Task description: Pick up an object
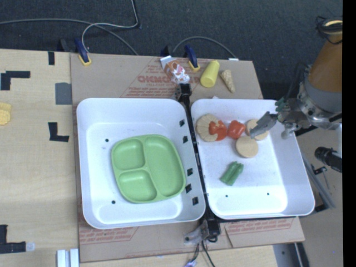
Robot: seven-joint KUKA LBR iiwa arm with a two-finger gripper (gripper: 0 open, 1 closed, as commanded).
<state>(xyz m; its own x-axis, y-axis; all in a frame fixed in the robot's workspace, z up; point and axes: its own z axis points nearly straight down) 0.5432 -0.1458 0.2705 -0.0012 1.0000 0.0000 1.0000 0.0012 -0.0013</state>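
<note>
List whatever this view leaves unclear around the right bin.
- Tool: small and blurred; finger state unreadable.
- Tan disc beneath the tool: partly covered, so contact is uncertain.
- Red pieces: too small to identify.
- Arm: cut off by the right edge.

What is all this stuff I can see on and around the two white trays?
Bins: two, white, side by side on the bench.
Divided plate: one, green, left bin.
Round biscuit-like pieces: three, tan, right bin, upper part.
Red pieces: two, right bin, between the tan ones.
Green piece: one, right bin, middle.
Yellow piece: one, on cardboard behind the bins.
Clamps: two, blue, cardboard's back edge.
Arm: one, grey and orange, right side.
Tool: one, grey, over right bin's upper right.
</note>
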